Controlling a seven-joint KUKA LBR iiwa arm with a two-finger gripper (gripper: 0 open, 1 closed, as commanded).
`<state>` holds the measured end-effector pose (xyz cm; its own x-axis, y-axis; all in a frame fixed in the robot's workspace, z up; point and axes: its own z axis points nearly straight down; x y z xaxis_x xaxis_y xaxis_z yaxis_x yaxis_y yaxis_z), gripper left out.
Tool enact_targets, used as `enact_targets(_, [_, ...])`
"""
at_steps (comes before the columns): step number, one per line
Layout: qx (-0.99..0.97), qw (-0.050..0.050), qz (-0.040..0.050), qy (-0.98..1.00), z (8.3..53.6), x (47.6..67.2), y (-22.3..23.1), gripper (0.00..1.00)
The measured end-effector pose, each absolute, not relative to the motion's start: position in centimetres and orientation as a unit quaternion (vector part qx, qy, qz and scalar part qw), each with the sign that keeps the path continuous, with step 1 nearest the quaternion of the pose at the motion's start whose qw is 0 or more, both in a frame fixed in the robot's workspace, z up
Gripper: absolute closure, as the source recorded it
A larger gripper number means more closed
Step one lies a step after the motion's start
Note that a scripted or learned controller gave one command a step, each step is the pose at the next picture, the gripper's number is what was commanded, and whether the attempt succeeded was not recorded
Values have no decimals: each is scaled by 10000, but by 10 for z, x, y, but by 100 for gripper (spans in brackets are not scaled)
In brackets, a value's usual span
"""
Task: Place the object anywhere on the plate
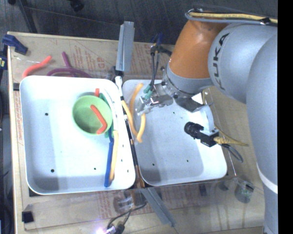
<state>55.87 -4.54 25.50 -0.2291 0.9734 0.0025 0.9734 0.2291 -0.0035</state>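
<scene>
A: Camera view: where is the gripper [145,103] working?
B: It is hovering at the right bin's [185,172] upper-left corner, over the yellow strip [141,123]; can't tell if it is pinching anything.
A: Step?
B: Looks like pickup. The green plate [88,115] is sitting in the left bin [49,174], an orange piece [101,116] already on it. Next needs a lift, then leftward carry.

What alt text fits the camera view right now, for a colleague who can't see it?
The tool hovers over the right bin, at its upper-left corner beside a yellow strip. In the left bin, a green plate carries an orange piece, with yellow and blue sticks alongside.
</scene>
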Motion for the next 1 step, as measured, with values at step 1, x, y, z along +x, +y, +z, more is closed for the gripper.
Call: enact_targets(1, [-6209,20,5,-7839,255,559,-45,0])
